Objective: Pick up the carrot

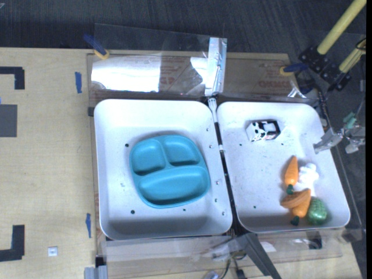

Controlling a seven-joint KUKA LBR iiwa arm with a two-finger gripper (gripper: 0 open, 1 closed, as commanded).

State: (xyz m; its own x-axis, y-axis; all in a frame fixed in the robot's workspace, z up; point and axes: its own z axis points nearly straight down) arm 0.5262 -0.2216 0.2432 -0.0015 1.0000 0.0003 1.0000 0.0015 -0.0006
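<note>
Left bin (110,156) holds a blue divided plate (168,170), roughly centred. Right bin (244,202) has a black-and-white toy (263,130) near its far edge. Carrot (290,171) lies toward the bin's right side, upright in view, touching a white item (308,174). Just below sit a second orange piece (297,201) and a green item (317,211). End effector (336,138) hangs at the bin's right rim, apart from the carrot; its state cannot be told.

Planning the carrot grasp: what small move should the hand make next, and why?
Probably move the hand inward and down over the carrot. It sits at the right bin's right rim, apart from the carrot, which lies against a white toy.
</note>
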